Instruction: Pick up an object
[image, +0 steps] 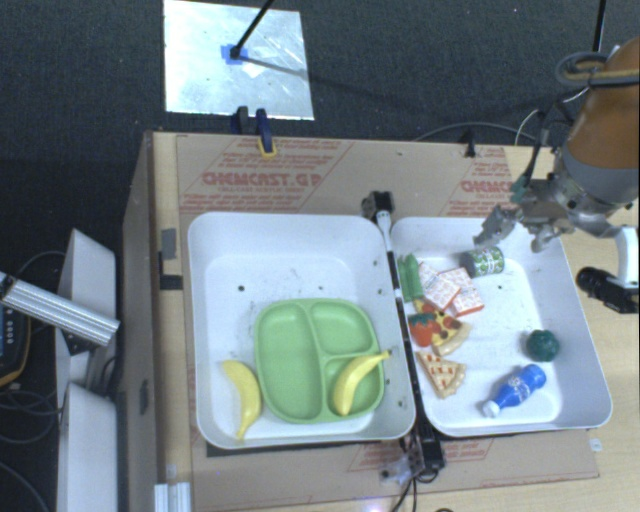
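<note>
My gripper (520, 232) hangs over the back of the right bin (590, 330), open, with nothing between its fingers. Just below it lies a small green can (487, 262) on its side. Further down the bin are a dark green ball (543, 345), a blue bottle (515, 388) and a pizza slice (443, 372). Along the bin's left side I see a green vegetable (409, 275), orange-and-white crackers (447, 291) and a red tomato-like piece (428, 326).
The left bin (290, 250) holds a green divided plate (300, 365) with one banana (357, 378) on its right compartment and another banana (243, 395) beside it on the left. A black clamp (380, 207) sits where the bins meet at the back.
</note>
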